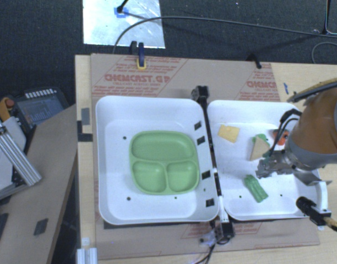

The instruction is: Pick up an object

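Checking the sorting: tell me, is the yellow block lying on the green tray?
No, the yellow block lies in the right bin, while the green tray sits in the left bin.

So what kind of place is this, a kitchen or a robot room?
Most likely a robot lab or workshop, not a kitchen. A robot arm reaches over two white bins on a cardboard-covered bench, cables trail across the dark floor, and a control pad sits on a side table.

Green block (256, 188), yellow wedge (229, 133) and perhaps a tan piece (259, 148) lie in right bin (237, 210).
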